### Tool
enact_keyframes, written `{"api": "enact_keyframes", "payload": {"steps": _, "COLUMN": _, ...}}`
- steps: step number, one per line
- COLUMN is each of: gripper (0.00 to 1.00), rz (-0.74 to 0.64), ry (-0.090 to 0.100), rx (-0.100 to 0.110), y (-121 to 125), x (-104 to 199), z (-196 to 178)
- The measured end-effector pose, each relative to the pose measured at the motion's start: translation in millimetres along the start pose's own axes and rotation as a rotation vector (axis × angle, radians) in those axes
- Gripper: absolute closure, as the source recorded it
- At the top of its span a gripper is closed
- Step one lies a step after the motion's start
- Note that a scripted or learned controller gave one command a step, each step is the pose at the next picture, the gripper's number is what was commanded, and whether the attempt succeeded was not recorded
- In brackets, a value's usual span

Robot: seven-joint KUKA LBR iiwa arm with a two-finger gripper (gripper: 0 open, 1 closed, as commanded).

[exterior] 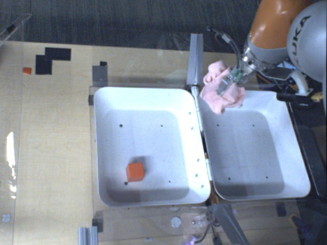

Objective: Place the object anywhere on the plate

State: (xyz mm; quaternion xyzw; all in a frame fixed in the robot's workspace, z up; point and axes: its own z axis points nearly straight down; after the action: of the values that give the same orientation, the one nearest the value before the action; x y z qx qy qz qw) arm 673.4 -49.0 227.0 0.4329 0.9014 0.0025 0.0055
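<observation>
Reaching in from the right, my pincer [231, 81] grips the crumpled pink cloth [220, 89] over the right white bin's [265, 152] far-left corner

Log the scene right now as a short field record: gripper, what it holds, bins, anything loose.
gripper: over the far left corner of the right bin, shut on the pink cloth
pink cloth: bunched, hanging off the fingers, lifted above the bin rim
left bin: holds an orange block near its front left
plate: none identifiable
bench: small orange piece and black shapes at far left
</observation>
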Motion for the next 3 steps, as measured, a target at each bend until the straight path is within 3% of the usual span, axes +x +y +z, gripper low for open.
{"api": "enact_keyframes", "payload": {"steps": 2, "gripper": 1.0, "rz": -0.803, "ry": 0.004, "rx": -0.001, "y": 40.4, "x": 89.4, "z": 14.2}}
{"api": "enact_keyframes", "payload": {"steps": 3, "gripper": 1.0, "rz": -0.895, "ry": 0.004, "rx": -0.002, "y": 62.7, "x": 136.3, "z": 16.2}}
